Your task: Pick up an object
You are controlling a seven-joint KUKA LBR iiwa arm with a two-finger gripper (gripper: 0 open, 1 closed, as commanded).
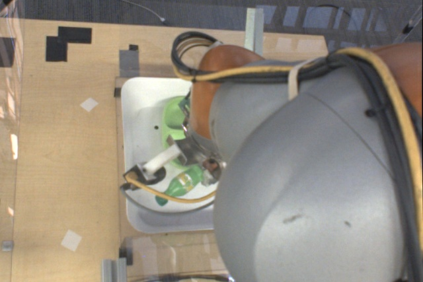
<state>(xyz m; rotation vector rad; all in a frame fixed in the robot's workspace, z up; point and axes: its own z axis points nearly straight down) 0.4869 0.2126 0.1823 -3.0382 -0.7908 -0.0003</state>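
The grey arm with its orange band reaches down into the left white bin (135, 142) and hides most of it. My gripper (198, 154) sits low over the bin's middle. A pale green object (174, 117) lies just behind the gripper, partly hidden by the wrist. A darker green bottle-like object (181, 183) lies just in front of it, near the bin's front wall. Whether either one is touched by the gripper is hidden.
The bin's left part is bare white with a small dark speck (156, 128). Tan benchtop (66, 162) stretches to the left, with black markers (66, 43) at the back. The arm's bulk covers the right bin.
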